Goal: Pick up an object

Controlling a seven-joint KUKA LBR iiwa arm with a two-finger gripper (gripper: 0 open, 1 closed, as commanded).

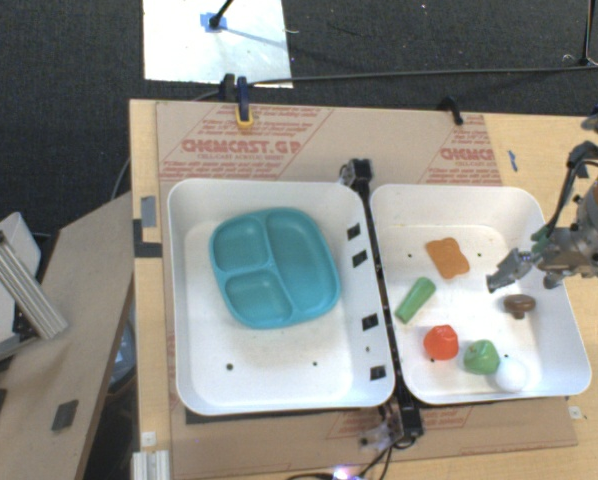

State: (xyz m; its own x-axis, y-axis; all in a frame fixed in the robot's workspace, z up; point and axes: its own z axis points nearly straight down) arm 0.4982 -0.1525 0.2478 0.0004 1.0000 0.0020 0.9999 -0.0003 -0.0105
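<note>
The right bin (479,196) holds several small objects: an orange block (447,257), a green cylinder (415,299), a red tomato-like piece (440,342), a green pepper-like piece (481,355), a white ball (511,375) and a brown piece (520,305). My gripper (529,272) hangs over the right side of this bin, just above and beyond the brown piece. It is open, with nothing between its fingers (504,271).
The left bin (194,298) holds a teal divided plate (274,266). A black divider with clips (371,278) runs between the bins. A white sheet (215,26) lies at the back, past the bench.
</note>
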